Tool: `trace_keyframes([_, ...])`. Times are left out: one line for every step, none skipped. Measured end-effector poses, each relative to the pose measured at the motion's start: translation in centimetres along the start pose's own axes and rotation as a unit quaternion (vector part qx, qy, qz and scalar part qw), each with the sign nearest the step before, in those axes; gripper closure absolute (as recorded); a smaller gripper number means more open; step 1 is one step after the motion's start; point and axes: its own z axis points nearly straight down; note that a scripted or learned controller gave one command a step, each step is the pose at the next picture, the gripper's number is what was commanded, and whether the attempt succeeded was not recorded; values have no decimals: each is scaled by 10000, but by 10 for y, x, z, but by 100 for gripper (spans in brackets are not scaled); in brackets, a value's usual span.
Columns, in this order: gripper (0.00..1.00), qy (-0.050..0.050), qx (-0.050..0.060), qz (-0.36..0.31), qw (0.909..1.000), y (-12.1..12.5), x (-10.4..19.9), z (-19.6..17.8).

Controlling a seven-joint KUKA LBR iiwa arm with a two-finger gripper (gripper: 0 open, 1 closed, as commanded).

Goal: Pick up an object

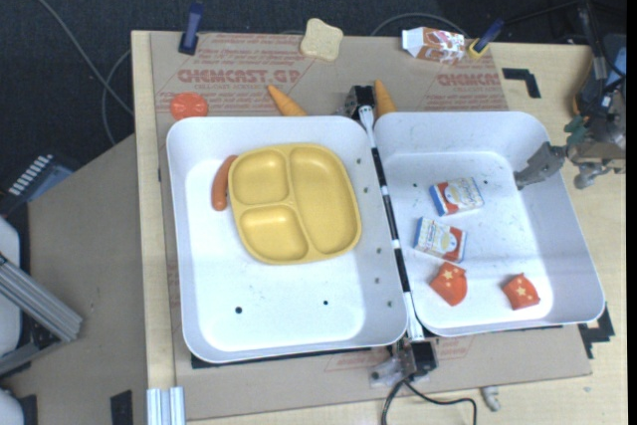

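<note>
Your gripper (542,164) is sitting at the right bin's (557,314) far right rim; can't tell its state, nothing is visibly in its grasp. Pickable items are lying in that bin: two small cartons (457,196) (439,239) mid-bin, two red strawberries (450,285) (522,292) nearer the front. Yellow divided plate (294,202) is resting in the left bin (279,323), sausage (220,184) just beside it.

The yellow tray (295,202) looks like smooth matt plastic; both white bins (289,314) look like smooth, slightly glossy plastic.
</note>
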Motion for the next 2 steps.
trace_keyframes([0, 9, 15, -6, 10000, -12, 63, 112])
trace_keyframes([0, 6, 11, 1, 10000, -54, 78, 178])
